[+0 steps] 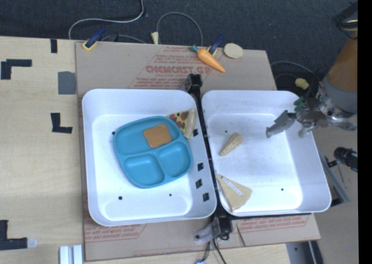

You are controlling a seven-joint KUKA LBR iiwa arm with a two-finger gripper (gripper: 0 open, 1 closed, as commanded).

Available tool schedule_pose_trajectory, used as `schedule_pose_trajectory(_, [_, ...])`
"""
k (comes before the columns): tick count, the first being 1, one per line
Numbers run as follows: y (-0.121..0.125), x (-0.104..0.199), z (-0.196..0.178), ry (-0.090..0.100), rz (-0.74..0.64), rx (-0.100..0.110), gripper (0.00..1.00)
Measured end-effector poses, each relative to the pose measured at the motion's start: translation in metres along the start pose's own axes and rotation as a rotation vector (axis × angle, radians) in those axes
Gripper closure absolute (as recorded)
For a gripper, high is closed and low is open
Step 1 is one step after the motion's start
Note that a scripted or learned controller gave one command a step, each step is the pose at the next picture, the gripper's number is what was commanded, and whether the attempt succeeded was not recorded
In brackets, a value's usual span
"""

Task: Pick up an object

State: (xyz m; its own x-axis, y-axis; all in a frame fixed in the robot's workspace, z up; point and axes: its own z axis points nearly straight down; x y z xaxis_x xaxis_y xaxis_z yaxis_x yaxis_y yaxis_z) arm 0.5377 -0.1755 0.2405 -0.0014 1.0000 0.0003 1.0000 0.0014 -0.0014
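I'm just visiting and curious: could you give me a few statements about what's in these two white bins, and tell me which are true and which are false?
1. A blue divided tray lies in the left bin. True.
2. A brown flat piece sits in one of the tray's compartments. True.
3. The toy carrot lies in the right bin. False: it lies on the cardboard beyond the bins.
4. The gripper is over the left bin. False: it is over the right bin.
5. A pale wedge lies in the right bin. True.
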Motion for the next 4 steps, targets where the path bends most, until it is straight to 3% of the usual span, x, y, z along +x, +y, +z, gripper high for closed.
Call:
schedule_pose_trajectory(1, [0.04,0.087,0.109,0.002,-0.007,0.004,0.0])
schedule_pose_trajectory(2, [0.072,0.067,0.157,-0.002,-0.001,-0.002,0.0])
schedule_pose_trajectory(3, [0.072,0.067,0.144,-0.004,-0.001,-0.007,1.0])
schedule_pose_trajectory(4, [0.073,0.067,0.143,-0.004,0.0,-0.007,0.0])
